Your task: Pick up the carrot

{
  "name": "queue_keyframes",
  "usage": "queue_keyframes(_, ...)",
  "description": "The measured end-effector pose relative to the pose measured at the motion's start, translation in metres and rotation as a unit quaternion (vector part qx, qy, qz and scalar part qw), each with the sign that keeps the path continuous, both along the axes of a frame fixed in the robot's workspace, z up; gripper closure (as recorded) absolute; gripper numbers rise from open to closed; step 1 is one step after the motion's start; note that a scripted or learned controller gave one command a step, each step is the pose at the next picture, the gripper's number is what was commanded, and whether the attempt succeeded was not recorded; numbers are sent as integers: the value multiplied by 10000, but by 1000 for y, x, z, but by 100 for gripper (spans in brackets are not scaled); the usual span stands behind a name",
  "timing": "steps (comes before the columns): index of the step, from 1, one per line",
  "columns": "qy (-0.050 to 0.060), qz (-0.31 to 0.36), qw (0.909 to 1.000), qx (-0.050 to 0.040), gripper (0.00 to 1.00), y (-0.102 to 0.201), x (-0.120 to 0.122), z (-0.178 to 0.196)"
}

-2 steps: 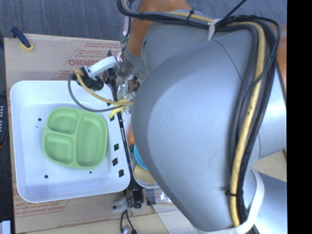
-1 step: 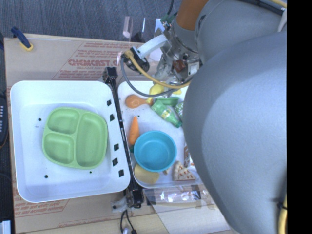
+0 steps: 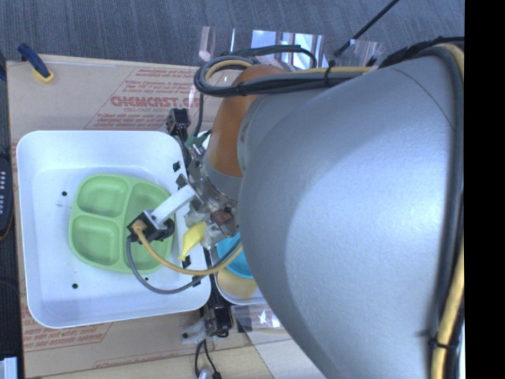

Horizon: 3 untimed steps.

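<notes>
Green plate point(image 3: 99, 239), white bin point(image 3: 47, 290), grey arm point(image 3: 355, 212), orange band point(image 3: 225, 136)

- The arm point(image 3: 355, 212) runs off the bottom edge and covers everything to the right of the left bin point(image 3: 39, 290).
- Gripper point(image 3: 207, 215): buried in cables and brackets, so we cannot make out its tip.
- Green divided plate point(image 3: 102, 219): its right rim is hidden behind that clutter.
- Blue thing point(image 3: 237, 259) and tan round thing point(image 3: 237, 284): we see only slivers below the arm and cannot identify either.
- Yellow piece point(image 3: 189, 242): we cannot tell whether it is a loose object or robot cable.
- Dark object point(image 3: 4, 192): cut off by the left edge.
- Blue-and-yellow item point(image 3: 33, 63): too small to identify.
- Red print on the brown sheet point(image 3: 142, 101): partly covered.
</notes>
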<state>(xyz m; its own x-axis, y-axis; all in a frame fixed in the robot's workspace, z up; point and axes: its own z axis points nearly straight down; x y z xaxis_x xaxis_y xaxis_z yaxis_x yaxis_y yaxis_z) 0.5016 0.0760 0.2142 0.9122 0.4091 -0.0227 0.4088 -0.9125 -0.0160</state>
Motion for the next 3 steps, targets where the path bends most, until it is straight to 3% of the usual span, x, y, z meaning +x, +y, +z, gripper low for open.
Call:
queue_keyframes(1,-51,-1044,9945,-18,100,-69,-27,-24)
queue_keyframes(2,-115,-961,9953,-28,100,-84,-24,127)
queue_keyframes(3,-42,435,9990,6,100,-64,-14,-26)
